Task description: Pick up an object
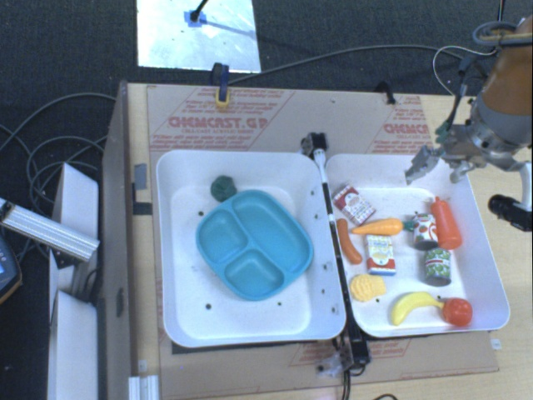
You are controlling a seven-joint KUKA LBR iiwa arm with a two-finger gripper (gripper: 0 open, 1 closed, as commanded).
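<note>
From my remote station I log the tool (439, 164) poised above the far rim of the right bin (491, 286), fingers spread and released, nothing between them; the grey arm (504, 98) comes in from the right. I take the carrot (379, 227) as landmark, lying near the middle of the right bin. Just beyond it, toward the far rim, sits a small red and white packet (353, 204), tilted. Touching or just beside the carrot's left tip is a sausage (348, 241), running toward the near rim. Directly on the near side of the carrot stands a small juice carton (381, 254), and nearer still a yellow lumpy piece (367, 287); I cannot tell what food it models. To the right of the carrot lie a small can (423, 230) and, past it, a red bottle (445, 222). A second can with a green label (436, 266) sits to the near right of the carrot. Farther toward the near rim lies a banana (413, 306), with a tomato (456, 311) touching its right end. Well to the left of the carrot, in the left bin (179, 315), a blue divided plate (253, 243) lies flat, with a dark green round thing (223, 187) just beyond its far left edge. Both bins rest on the table (250, 115).
</note>
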